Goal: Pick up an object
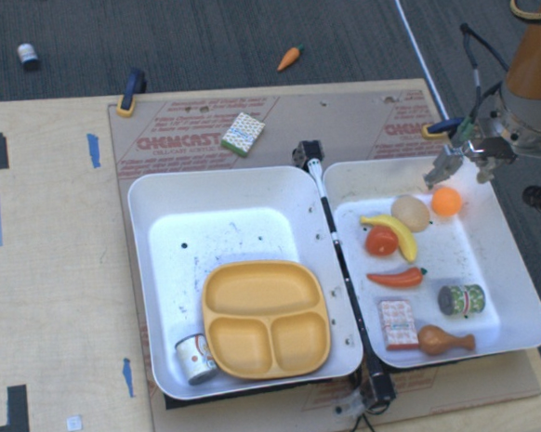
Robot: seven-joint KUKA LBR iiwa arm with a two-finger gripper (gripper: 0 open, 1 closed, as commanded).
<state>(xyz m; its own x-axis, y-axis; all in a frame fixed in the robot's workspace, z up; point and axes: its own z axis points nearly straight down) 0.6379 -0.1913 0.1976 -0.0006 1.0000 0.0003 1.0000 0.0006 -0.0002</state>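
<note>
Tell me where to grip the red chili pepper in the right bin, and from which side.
Grip the red chili pepper across its thicker middle, coming straight down from above. It lies flat and lengthwise across the right bin, with bare floor in front and behind, so the fingers should probably straddle its narrow width. The tomato sits just behind, leaving modest room.
</note>
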